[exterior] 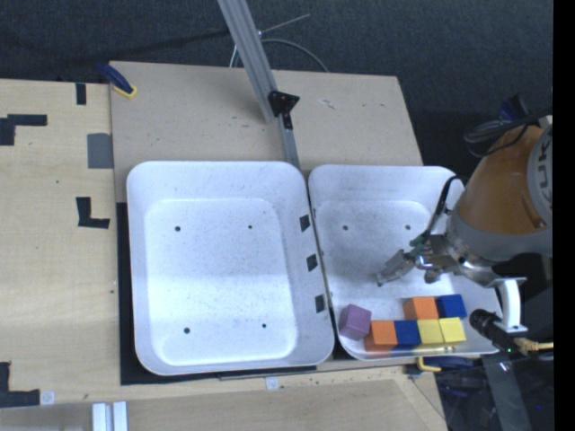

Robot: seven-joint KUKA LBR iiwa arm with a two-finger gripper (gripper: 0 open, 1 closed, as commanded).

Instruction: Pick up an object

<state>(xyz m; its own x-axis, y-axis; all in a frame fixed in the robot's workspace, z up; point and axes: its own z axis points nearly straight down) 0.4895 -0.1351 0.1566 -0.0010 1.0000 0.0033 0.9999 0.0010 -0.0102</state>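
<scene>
Plywood bench [225,115], dark carpet [431,25]

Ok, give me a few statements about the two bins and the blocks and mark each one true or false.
1. The purple block lies in the right bin. True.
2. The coloured blocks are spread across the left bin. False: they sit together along the right bin's near edge.
3. The gripper is over the right bin. True.
4. The gripper holds an orange block. False: nothing shows between its fingers, and the block lies on the bin floor.
5. There are two yellow blocks side by side. True.
</scene>
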